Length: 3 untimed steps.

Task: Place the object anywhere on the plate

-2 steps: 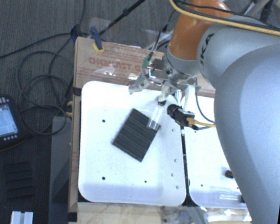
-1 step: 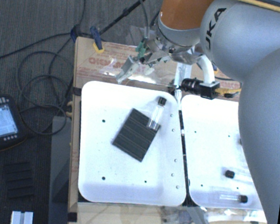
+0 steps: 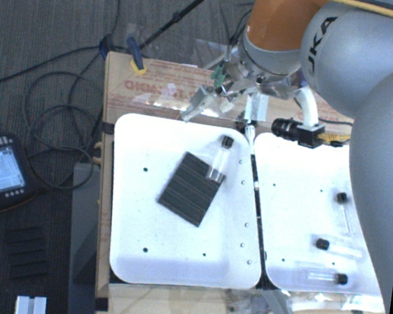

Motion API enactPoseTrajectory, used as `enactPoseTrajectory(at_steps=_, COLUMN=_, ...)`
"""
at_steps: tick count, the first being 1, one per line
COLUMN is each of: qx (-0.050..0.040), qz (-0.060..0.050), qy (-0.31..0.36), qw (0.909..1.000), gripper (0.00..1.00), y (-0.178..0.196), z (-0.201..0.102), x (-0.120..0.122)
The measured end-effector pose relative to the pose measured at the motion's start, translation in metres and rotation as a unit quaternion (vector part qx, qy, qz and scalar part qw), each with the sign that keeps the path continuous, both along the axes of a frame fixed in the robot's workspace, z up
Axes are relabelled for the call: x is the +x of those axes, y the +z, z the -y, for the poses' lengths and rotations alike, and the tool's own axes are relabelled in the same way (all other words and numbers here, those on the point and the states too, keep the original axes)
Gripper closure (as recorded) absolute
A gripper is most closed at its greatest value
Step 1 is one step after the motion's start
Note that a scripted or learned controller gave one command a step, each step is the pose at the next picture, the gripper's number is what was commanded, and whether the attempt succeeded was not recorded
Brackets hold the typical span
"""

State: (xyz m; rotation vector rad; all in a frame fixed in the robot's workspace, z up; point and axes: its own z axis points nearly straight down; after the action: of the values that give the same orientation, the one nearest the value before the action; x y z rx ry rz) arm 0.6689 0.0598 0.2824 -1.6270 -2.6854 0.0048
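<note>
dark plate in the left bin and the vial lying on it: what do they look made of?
Plate: dark grey, matte, fine parallel ridges across its face; looks like ribbed rubber or moulded plastic, can't tell which.
Vial: clear tube, the plate shows through it, black cap at the far end; glass or clear plastic, the look leaves it open.
</note>
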Motion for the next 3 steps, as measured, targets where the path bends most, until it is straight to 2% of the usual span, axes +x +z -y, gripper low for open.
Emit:
enactPoseTrajectory(at_steps=1, qx=0.0004, qz=0.0, qy=-0.032, qw=0.9995, gripper=0.0, y=-0.028, z=0.013, x=0.0)
enactPoseTrajectory(at_steps=2, qx=0.0007, qz=0.001, qy=0.214, qw=0.9768, gripper=0.0, y=0.005, z=0.028, x=0.0)
enactPoseTrajectory(at_steps=3, qx=-0.0004, qz=0.001, qy=0.025, qw=0.9997, gripper=0.0, y=0.087, z=0.043, x=-0.009)
